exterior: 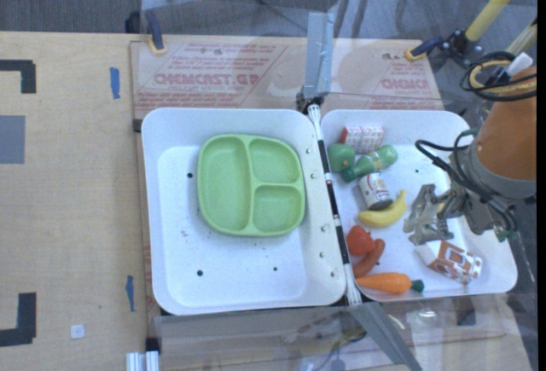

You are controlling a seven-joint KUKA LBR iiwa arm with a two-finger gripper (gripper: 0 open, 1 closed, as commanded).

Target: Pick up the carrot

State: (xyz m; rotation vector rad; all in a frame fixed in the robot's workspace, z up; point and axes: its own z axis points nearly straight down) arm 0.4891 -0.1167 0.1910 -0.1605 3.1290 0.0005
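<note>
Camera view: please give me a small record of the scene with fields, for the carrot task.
target: carrot, lying flat at the near edge of the right bin
neighbours: red pepper just above it; banana further up
gripper: gripper low over the right bin, right of the banana, apart from the carrot
left bin: left bin holds a green divided plate
task state: carrot not yet picked up

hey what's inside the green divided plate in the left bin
Nothing visible: all three compartments of the green divided plate show bare green. The plate covers the left bin's floor beneath it.
</note>
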